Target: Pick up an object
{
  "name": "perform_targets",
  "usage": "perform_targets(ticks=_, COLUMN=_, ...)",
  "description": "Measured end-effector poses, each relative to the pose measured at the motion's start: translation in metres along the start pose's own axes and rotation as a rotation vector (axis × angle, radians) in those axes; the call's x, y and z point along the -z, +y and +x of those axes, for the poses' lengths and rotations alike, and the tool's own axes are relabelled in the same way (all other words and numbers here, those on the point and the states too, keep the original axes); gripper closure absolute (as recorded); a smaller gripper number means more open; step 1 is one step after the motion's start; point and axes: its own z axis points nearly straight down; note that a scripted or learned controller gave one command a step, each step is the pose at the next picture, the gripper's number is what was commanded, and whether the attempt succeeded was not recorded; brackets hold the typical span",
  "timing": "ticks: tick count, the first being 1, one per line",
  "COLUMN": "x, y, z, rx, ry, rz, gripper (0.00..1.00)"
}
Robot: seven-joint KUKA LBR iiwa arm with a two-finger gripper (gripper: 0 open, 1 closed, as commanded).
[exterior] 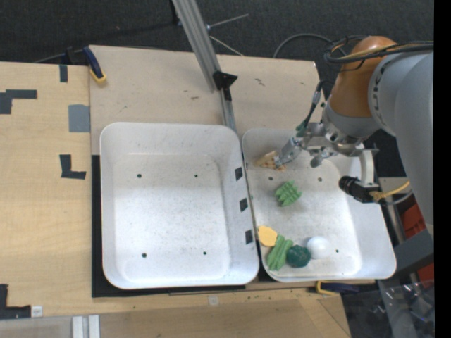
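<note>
Lying apart: ridged green block (287,193), white ball (318,245).

Both white bins (169,136) look like speckled matt plastic, the bench (42,189) pale smooth wood, the arm's orange band (356,76) glossy

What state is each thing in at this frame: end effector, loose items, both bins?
End effector: low over right bin's far left corner, beside the tan piece.
Tan piece: lying by the rim.
Green ridged block: lying alone, mid-bin.
Yellow piece, green stick, dark green ball, white ball: clustered at near edge.
Left bin: level.
Right bin: level.
</note>
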Motion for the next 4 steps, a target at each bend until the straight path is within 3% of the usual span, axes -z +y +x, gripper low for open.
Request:
perform_targets(ticks=1, x=-0.054, y=-0.001, z=0.001, rx=-0.001, ry=-0.001, rz=-0.002, gripper=0.0)
perform_targets(ticks=2, x=-0.041, y=0.0, z=0.002, rx=0.001, ry=-0.001, rz=-0.004, gripper=1.0)
perform_targets(ticks=4, x=0.047, y=0.0, z=-0.006, rx=-0.001, ry=-0.001, rz=-0.01, gripper=1.0)
